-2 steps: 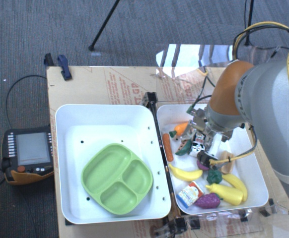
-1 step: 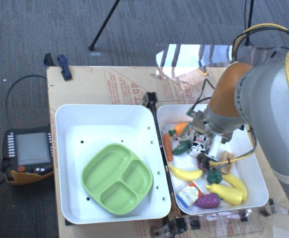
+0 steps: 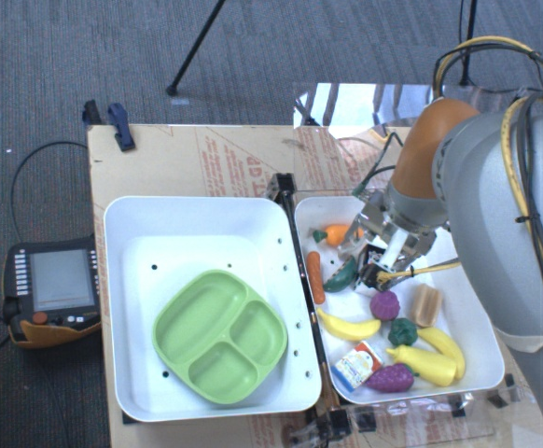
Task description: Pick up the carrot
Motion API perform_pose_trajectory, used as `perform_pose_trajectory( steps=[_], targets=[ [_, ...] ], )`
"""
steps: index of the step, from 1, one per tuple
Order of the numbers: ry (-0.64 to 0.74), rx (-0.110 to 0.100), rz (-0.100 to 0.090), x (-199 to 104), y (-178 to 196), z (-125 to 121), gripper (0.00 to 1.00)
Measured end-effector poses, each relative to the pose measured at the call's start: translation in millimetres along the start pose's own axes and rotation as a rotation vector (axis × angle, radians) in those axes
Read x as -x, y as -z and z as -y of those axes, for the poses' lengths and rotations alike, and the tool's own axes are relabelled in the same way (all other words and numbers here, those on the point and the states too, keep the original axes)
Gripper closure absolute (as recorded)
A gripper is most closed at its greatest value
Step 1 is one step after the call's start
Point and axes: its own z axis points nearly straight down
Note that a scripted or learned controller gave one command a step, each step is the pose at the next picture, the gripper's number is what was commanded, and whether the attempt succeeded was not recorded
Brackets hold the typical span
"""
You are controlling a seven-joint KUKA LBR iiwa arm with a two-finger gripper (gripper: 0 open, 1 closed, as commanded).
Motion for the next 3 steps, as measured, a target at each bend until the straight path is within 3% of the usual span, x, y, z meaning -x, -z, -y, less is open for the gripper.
perform_pose_trajectory(
  steps=[1,2,3],
  targets=[
    [-0.491,0.013,-0.01,-16,-1,23,0.0],
    [-0.364,0.018,-0.011,18,0,-9,0.0],
    [-0.58,0.022,-0.021,10,0,1,0.0]
  ],
)
